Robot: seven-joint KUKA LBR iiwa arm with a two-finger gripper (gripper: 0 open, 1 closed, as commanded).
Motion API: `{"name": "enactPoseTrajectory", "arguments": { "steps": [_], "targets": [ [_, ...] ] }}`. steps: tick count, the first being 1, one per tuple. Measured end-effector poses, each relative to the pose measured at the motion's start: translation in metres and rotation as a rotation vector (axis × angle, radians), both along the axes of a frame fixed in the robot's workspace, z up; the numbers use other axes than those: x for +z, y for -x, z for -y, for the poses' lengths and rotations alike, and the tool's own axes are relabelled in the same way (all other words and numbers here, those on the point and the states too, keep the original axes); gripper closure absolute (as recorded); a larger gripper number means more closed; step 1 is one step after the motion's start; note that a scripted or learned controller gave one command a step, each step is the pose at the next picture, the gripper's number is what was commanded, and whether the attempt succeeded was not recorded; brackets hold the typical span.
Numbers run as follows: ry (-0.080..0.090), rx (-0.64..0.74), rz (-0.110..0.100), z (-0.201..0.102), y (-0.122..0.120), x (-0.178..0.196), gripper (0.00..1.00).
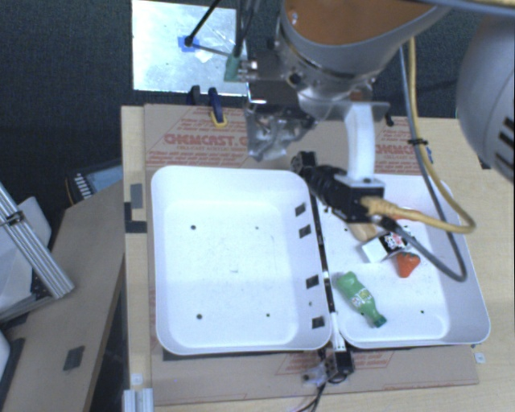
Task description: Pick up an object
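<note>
The right bin [451, 310] holds a green toy bottle [360, 298] lying near its front left. A small red-orange piece [408, 265] lies to the bottle's right. A white and black packet [386, 245] and a tan piece [364, 232] sit just behind these. My gripper [272, 137] hangs over the bench just beyond the far edge of the left bin [233, 257], apart from all of these objects. Its lower end is blurred. The wrist with the orange band [346, 20] fills the top of the view.
A black cable block [342, 197] and a yellow hose [426, 221] hang over the back of the right bin. Brown cardboard [189, 137] lies under both bins. A blue clamp [216, 105] sits at the cardboard's far edge.
</note>
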State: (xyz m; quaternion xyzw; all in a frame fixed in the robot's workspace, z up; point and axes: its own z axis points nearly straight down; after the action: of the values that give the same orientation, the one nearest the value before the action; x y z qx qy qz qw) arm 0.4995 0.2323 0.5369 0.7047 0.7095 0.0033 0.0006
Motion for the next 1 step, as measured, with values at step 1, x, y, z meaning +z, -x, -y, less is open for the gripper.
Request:
{"name": "enactPoseTrajectory", "arguments": {
  "steps": [1],
  "targets": [
    [0.004, -0.010, -0.002, 0.0316, -0.0659, -0.0025, 1.00]
  ]
}}
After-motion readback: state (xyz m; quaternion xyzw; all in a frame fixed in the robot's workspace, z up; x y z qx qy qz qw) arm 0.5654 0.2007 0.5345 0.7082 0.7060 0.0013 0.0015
